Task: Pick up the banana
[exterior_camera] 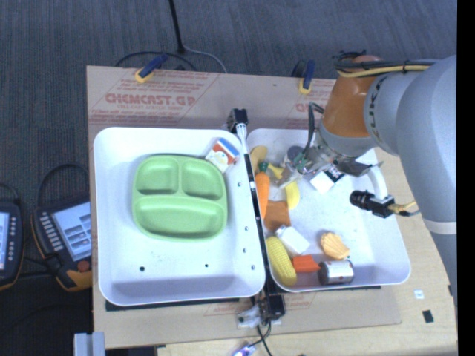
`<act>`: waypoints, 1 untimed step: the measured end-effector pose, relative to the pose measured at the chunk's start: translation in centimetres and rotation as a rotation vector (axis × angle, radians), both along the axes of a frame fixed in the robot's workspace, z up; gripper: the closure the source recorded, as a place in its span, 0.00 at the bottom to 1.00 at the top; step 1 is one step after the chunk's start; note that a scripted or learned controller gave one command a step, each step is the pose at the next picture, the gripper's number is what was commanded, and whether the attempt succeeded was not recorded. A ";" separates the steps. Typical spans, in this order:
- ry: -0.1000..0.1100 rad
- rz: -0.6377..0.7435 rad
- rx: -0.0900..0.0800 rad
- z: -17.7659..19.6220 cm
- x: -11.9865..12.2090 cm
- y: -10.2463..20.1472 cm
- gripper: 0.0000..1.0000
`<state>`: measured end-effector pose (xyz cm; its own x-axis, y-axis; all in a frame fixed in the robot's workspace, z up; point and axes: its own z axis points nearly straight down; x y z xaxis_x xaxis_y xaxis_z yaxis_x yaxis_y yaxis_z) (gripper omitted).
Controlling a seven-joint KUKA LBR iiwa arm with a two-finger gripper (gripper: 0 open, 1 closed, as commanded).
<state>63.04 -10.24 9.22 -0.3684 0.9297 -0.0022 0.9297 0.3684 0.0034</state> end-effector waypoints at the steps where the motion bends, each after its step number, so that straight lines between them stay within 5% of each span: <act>1: 0.004 -0.259 0.000 9.2 2.4 7.3 1.00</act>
